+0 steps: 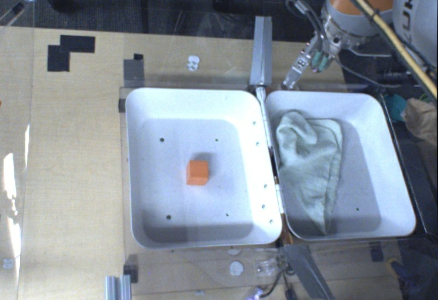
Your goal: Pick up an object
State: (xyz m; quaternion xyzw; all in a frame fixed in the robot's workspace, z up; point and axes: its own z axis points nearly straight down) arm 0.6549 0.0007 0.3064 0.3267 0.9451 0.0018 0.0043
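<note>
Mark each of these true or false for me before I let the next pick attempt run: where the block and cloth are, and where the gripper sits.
1. The orange block lies in the left bin. True.
2. The pale green cloth shares a bin with the block. False: it lies alone in the right bin.
3. The gripper is above the bench beyond the bins' far edge, near the divider. True.
4. The gripper is touching the cloth. False: it is apart from the cloth, outside the right bin's far rim.
5. The block leans against the left bin's wall. False: it sits on the floor near the middle, away from every wall.
</note>
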